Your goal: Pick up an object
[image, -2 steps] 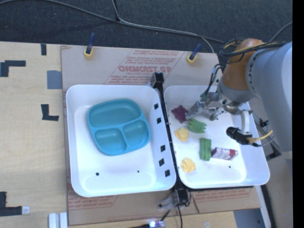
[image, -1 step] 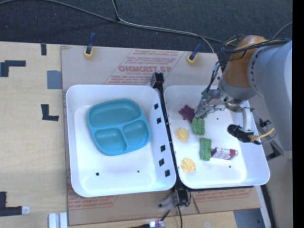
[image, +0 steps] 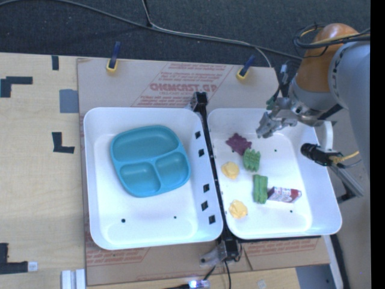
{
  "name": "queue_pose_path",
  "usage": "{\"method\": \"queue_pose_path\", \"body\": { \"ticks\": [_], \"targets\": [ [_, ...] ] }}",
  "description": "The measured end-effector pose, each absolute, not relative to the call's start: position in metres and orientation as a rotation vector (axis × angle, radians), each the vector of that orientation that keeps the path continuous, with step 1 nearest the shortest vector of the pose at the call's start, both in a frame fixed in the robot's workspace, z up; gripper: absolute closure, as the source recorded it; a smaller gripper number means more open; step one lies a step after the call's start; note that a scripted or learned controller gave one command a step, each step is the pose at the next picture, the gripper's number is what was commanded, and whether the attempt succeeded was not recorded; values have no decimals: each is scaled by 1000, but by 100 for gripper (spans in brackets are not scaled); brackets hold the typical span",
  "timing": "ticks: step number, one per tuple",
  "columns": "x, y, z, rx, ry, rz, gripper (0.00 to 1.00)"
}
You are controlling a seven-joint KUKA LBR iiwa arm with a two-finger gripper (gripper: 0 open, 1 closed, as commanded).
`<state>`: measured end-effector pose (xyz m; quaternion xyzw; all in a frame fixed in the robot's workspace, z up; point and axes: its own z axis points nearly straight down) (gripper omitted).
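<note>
Lowest in my view, well below the claw (image: 265, 131), a yellow piece (image: 238, 209) lies in the right bin (image: 322, 215). Between them I see a wrapped red-and-white packet (image: 284, 194) touching a long green block (image: 260, 188), plus a second yellow piece (image: 230, 170). A smaller green block (image: 251, 159) and a purple toy (image: 238, 142) lie just left of and below the claw. I cannot tell how the claw stands, and nothing shows in it. Far left of it, a blue divided plate (image: 150, 160) rests in the other bin (image: 99, 221) on the bench (image: 36, 179).
</note>
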<state>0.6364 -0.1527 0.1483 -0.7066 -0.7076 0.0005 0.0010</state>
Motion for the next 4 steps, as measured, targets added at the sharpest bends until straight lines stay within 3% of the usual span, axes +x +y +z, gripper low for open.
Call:
{"method": "queue_pose_path", "body": {
  "ticks": [1,4],
  "targets": [
    [636,-152,197,-2219,-2222,1,100],
    [576,-17,225,-2219,-2220,3,100]
  ]
}}
